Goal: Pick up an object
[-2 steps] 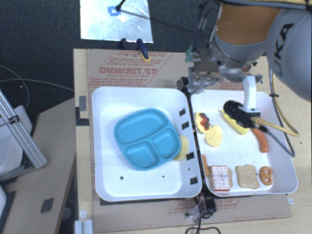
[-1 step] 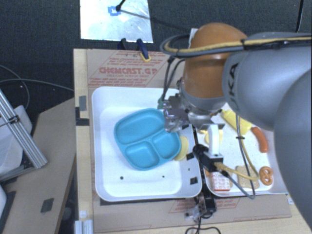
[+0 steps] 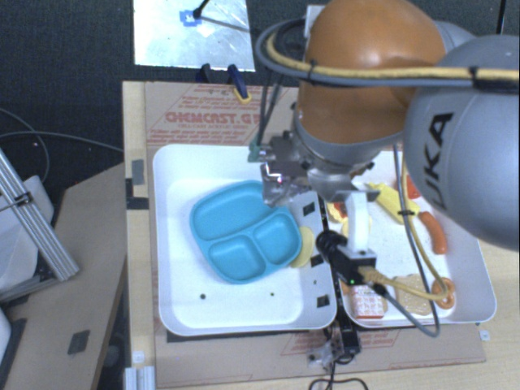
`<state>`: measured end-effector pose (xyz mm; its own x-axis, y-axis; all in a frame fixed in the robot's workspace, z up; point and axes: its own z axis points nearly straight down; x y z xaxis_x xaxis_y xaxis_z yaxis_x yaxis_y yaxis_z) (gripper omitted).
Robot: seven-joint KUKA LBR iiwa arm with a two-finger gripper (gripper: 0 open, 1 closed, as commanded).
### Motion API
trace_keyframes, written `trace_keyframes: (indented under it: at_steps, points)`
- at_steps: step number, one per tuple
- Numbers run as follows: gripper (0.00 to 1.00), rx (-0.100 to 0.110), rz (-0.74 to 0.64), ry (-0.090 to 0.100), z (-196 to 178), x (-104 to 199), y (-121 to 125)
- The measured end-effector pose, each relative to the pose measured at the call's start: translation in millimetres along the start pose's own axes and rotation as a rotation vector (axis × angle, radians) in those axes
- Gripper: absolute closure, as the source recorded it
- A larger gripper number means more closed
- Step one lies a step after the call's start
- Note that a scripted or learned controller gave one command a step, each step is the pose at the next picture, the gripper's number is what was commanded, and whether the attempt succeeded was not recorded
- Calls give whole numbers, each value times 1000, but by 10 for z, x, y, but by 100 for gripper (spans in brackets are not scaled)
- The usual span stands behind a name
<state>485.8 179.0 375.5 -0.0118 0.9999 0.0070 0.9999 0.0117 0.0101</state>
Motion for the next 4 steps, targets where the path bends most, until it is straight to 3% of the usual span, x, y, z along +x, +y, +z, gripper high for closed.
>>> trace_keyframes:
  at_steps: [3, 4]
  points:
    - [100, 4, -14, -5, -261, -29, 31]
    - [100, 18, 10, -10, 922, 181, 249]
